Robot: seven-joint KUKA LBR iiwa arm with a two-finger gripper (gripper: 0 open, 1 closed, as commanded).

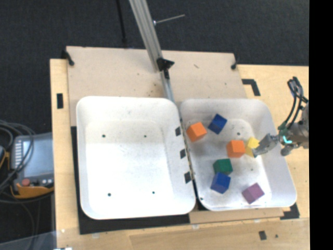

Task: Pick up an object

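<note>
The right bin (278,189) holds several small cubes. An orange cube (196,131) and a blue cube (217,123) lie near its far left. A second orange cube (235,148) sits mid-bin with a yellow cube (252,145) touching its right side. A green cube (222,166), another blue cube (220,182) and a purple cube (253,192) lie toward the front. My gripper (263,147) reaches in from the right edge, low over the bin, its tip right beside the yellow cube. No cube is lifted.
The left bin (130,155) stands beside the right one, with black clips along the shared edge. A slanted metal rail (148,30) rises behind the bins. A control pendant (28,165) and cables lie off the bench's left side.
</note>
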